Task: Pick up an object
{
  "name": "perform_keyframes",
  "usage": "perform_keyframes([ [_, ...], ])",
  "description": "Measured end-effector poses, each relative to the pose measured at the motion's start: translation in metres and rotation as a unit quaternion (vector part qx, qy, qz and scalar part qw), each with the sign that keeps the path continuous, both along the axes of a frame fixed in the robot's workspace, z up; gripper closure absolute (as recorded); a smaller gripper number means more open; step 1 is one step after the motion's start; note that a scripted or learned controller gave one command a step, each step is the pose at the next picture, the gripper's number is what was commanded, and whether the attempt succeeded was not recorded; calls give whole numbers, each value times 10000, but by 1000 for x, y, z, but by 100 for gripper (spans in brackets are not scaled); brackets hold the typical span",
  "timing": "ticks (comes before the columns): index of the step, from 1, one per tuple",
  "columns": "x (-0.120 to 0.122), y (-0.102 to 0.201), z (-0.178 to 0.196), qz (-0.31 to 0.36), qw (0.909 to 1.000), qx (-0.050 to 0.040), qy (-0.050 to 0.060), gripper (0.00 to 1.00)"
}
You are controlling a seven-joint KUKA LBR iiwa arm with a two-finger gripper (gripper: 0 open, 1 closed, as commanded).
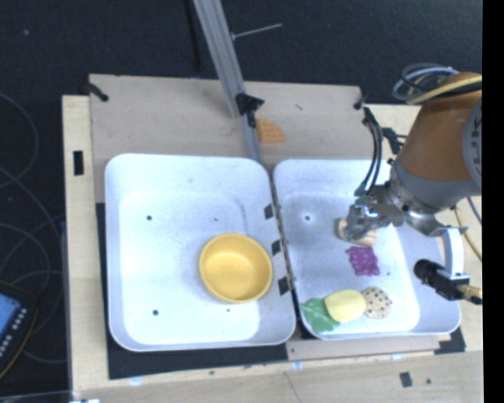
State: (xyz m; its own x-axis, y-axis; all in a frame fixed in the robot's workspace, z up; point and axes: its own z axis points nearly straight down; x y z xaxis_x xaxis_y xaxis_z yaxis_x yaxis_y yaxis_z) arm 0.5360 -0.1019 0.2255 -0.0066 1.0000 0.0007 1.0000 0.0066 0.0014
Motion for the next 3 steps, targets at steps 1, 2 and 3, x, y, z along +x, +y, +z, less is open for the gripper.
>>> perform_keyframes([
  [1,3,51,-6,1,10000,1,3,100],
  [2,7,102,12,7,10000,7,-11,100],
  [3,-2,154,21,12,10000,9,-6,100],
])
